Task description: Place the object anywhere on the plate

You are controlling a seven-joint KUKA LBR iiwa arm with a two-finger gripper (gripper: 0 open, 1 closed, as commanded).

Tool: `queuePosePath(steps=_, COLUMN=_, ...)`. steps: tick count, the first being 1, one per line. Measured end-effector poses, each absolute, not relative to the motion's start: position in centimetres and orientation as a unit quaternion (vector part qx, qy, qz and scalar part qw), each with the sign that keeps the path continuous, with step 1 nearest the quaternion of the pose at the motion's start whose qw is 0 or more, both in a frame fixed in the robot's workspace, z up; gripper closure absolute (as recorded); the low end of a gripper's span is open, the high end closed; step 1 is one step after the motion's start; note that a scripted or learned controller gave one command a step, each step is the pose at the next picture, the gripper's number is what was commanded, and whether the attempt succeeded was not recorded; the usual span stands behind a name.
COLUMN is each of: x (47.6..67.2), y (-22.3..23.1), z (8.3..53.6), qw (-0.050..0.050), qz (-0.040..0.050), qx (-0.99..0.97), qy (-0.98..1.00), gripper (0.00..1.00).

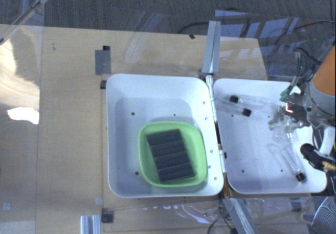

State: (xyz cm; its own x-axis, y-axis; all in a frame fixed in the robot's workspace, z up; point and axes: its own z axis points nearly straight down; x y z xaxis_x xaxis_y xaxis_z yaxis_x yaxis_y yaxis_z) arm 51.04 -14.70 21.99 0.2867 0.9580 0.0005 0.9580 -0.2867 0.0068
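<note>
A lime-green square plate (197,142) lies in the left bin (121,123), toward its front. On the plate rests a dark grey ribbed rectangular block (169,155), lying flat and turned slightly. My gripper (286,118) hangs over the right side of the right bin (252,175), well away from the plate, with the arm's orange band at the view's right edge. Nothing dark shows beneath the gripper.
The right bin holds a clear vial with a black cap (238,105) near its back left and another clear vial (290,162) near its front right. A metal divider post (211,52) stands behind the bins. Cables hang by the arm at the right.
</note>
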Motion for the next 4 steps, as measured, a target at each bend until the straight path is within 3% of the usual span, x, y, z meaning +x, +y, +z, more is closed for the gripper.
queuePosePath(steps=1, x=49.2, y=-10.9, z=8.9, qw=0.005, qz=0.0057, qx=0.754, qy=0.657, gripper=1.0)
queuePosePath(steps=2, x=48.9, y=-3.5, z=18.5, qw=0.002, qz=0.0027, qx=0.721, qy=0.692, gripper=1.0)
queuePosePath(steps=3, x=48.8, y=2.7, z=18.5, qw=0.002, qz=0.002, qx=0.674, qy=0.739, gripper=1.0)
queuePosePath(steps=4, x=48.8, y=2.7, z=18.5, qw=0.001, qz=0.0019, qx=0.674, qy=0.739, gripper=0.0)
